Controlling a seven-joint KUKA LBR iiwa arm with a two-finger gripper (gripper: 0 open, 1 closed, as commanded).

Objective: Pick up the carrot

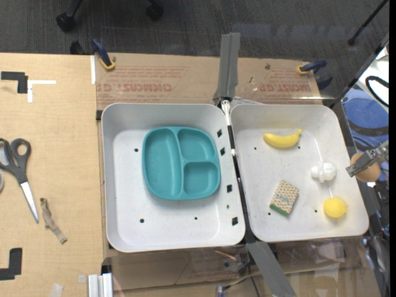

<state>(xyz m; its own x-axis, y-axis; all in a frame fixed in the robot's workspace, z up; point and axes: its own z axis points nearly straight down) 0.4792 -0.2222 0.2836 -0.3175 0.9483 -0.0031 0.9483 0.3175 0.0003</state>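
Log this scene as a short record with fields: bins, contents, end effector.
left bin: shallow white left bin, holding a teal three-compartment plate
right bin: shallow white right bin, holding a yellow banana, small white object, patterned small box, yellow round fruit
end effector: grey end effector at right bin's right rim
carrot: possibly the orange-tan lump there; too small to tell

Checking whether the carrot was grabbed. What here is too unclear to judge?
- Orange lump, camera view, by the right bin rim: small, blurred; perhaps the carrot.
- Gripper beside it: blurred, grasp unclear.
- White object: too small to identify.
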